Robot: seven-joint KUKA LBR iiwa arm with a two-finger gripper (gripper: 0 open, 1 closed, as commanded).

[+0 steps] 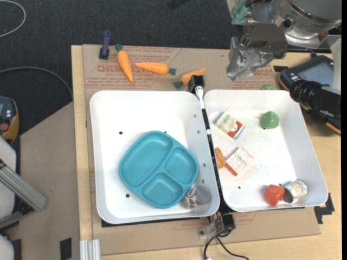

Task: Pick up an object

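Observation:
My gripper (244,68) hangs above the far rim of the right bin (309,145), open with nothing between its fingers. Below it in that bin lie a small red-and-white carton (229,124), a second carton (239,161), a green lump (269,119) and an orange carrot piece (219,157) by the left wall. A red toy (274,194) and a small tin (296,189) sit together in the near right corner.
The left bin (103,145) holds a teal divided plate (158,168) and a small silver can (196,195) at its near edge. Behind the bins, toy carrots (125,65) (153,67) (193,76) and a blue piece (104,44) lie on the cardboard.

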